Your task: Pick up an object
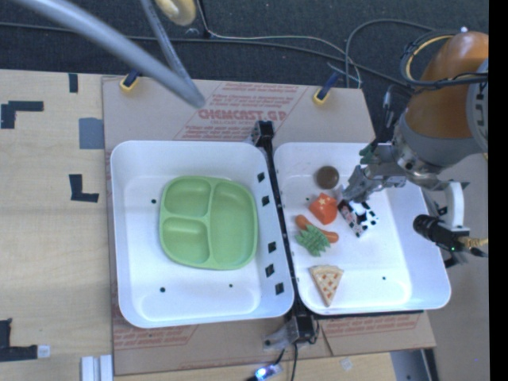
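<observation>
The right bin (413, 288) holds several small toys. A brown round piece (327, 176) lies near its back, with a red-orange piece (322, 209) just in front of it. A carrot with a green top (314, 236) sits by the divider, and a pizza slice (326, 282) lies near the front. A black-and-white patterned toy (359, 217) rests in the middle. My gripper (354, 192) hangs low over the bin, right above the black-and-white toy and just right of the red-orange piece. Nothing is seen lifted.
The left bin (131, 213) carries a green divided plate (209, 221). A black divider (272, 213) runs between the bins. Cables trail across the dark surface behind, and a grey pole crosses the top left. The arm's wrist and orange band (452, 70) overhang the right bin's right side.
</observation>
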### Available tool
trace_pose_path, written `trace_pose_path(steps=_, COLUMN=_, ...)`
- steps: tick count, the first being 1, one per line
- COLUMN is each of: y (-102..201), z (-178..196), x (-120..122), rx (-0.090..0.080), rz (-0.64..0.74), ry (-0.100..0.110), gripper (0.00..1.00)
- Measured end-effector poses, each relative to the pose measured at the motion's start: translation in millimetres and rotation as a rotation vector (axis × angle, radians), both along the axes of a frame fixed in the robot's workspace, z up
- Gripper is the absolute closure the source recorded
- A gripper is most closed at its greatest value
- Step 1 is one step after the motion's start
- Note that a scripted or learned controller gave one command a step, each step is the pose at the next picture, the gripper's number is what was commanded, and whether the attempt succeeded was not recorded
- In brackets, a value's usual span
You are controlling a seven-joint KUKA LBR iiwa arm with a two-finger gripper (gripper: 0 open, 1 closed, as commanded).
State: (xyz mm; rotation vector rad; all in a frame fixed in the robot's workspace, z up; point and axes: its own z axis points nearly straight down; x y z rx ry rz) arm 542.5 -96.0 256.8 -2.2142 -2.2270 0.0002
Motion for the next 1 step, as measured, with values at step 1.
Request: trace_pose_path(steps=1, y=52.7, z=2.0, x=19.3, rx=0.000, rz=0.001, ry=0.000, gripper=1.00)
